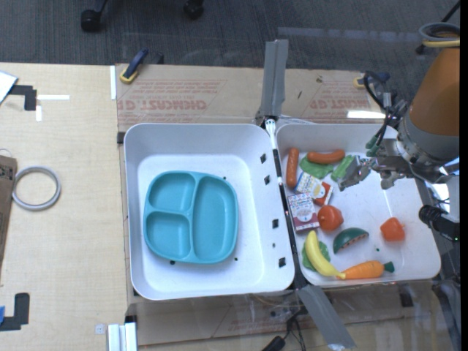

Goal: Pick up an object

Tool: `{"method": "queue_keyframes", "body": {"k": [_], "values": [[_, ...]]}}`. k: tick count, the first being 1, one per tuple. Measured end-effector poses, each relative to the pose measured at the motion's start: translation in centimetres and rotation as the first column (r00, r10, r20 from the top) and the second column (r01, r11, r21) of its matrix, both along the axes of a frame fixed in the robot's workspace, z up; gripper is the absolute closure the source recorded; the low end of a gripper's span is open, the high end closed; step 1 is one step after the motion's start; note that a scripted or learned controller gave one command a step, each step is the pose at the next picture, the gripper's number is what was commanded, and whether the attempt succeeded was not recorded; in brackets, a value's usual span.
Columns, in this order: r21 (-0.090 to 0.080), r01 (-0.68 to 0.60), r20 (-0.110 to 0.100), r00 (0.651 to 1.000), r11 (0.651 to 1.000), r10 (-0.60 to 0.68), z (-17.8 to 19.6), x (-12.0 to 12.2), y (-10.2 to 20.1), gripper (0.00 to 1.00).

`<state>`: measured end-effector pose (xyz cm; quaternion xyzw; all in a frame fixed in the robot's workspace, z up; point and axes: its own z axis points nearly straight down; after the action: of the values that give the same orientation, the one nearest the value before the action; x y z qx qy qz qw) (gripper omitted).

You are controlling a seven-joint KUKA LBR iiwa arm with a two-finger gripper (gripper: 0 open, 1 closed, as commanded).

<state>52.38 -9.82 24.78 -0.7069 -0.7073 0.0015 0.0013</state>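
The right bin (pixel 428 269) holds several toy foods: a red sausage (pixel 292 168), an orange sausage (pixel 326 156), green leafy pieces (pixel 316 170), two small snack packets (pixel 303 206), a red tomato (pixel 330 216), a watermelon slice (pixel 351 238), a small orange fruit (pixel 393 229), a banana (pixel 316 253) and a carrot (pixel 362 270). My gripper (pixel 369 177) hangs over the upper middle of this bin, right of the green pieces and above the tomato. Its fingers look open with nothing between them.
The left bin (pixel 139 269) holds a teal divided plate (pixel 191 216). A grey divider clip (pixel 275 79) stands between the bins at the back. A tape roll (pixel 34 187) lies on the wooden bench at the left. The arm's cables (pixel 384 97) run at the right.
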Motion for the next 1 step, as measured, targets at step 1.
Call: {"method": "queue_keyframes", "body": {"k": [1], "values": [[0.0, 0.062, 0.001, 0.998, 0.998, -0.062, -12.97, 2.89, -0.34, 0.0]]}}
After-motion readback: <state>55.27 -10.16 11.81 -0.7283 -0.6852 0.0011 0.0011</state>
